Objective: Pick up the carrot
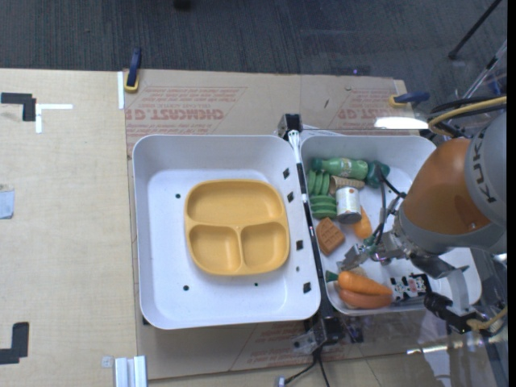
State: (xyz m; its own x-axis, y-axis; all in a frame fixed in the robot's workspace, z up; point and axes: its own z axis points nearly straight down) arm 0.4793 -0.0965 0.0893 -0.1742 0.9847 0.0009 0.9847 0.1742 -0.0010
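On the left, the wooden surface (64,240) carries a few black brackets and a cardboard sheet (210,107) under the bins. The left bin (149,240) holds a yellow divided plate (237,226), three compartments, sitting roughly in its middle. The right bin (318,147) is crowded: a green bottle (347,168) lies along its far end, with green ribbed pieces (322,193) just beside it, a small metal can (348,202) below those, and a brown waffle-like piece (330,235) nearer the divider. The carrot (364,283) lies at the near end of this bin, resting on or against a reddish sausage-shaped piece (363,300); where one ends and the other begins is hard to make out. My gripper (360,254) hangs just above the carrot, but its metal parts blur together, and I cannot tell how it is set. My arm (447,196) covers the bin's right half, hiding whatever lies beneath.
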